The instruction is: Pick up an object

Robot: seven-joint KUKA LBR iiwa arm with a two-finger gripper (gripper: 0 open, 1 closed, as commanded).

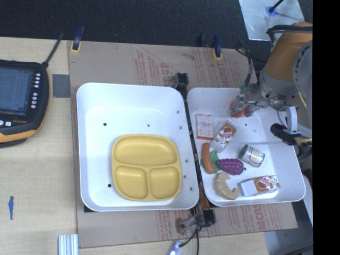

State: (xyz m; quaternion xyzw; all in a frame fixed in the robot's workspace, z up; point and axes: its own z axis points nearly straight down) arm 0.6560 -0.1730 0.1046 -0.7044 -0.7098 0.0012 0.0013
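Note:
My gripper [247, 101] hangs low over the far right corner of the right bin [289, 195]. A small orange-red object [237, 109] lies right at its tip, partly hidden by it. Whether it is gripped I cannot make out. Several items lie in the right bin nearer the front: a small packet [204, 125], a white pouch [223, 135], an orange sausage [206, 157], purple grapes [230, 166], a tin can [251, 155], a croissant [226, 186] and a white-and-red box [259, 186].
The left bin [90, 105] holds a yellow divided plate [146, 166]. A tablet-like pendant [18, 100] rests on the bench at far left. Clamps [181, 80] sit at the bins' far joint. The arm's orange band [284, 52] rises at the right.

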